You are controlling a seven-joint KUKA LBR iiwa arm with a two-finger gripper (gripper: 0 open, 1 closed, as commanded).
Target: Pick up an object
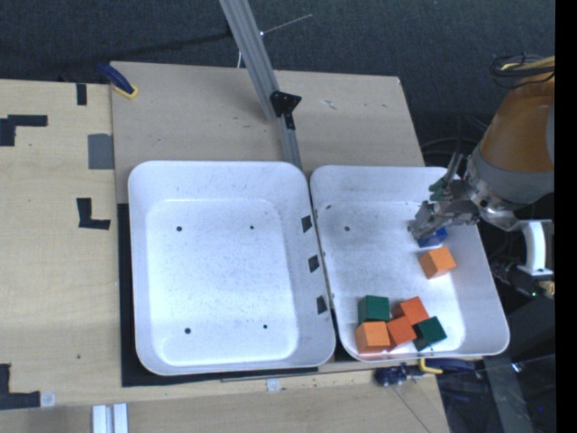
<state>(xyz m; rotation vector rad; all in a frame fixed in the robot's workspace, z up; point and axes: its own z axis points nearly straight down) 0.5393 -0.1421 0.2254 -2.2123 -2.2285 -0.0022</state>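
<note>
I am working over the right bin (473, 332), with my claw (429, 226) lowered near its far right side. A small blue object (435, 237) is showing just beneath the claw tips. From this slanted view I cannot tell how wide the claw stands, nor whether the blue object is lying between its tips or merely under them, so I am not recording a hold.

An orange block (438, 262) is sitting just beside the blue object, on the near side. A cluster is resting at the near end of the same bin: a dark green block (374, 308), an orange cube (372, 336), another orange block (410, 312) and a second green block (430, 331), packed touching one another. The left bin (144, 183) is well apart from my work.

Risks I am noting:
- The blue object looks small and low, so in my judgement the tips may be closing above it or clipping one edge and flicking it away.
- The neighbouring orange block is close enough that an off-centre approach could be nudging it, or pinching both together and dropping one on the lift.
- I am operating near the bin's right wall (482, 260), so a sideways error could be scraping the rim.
</note>
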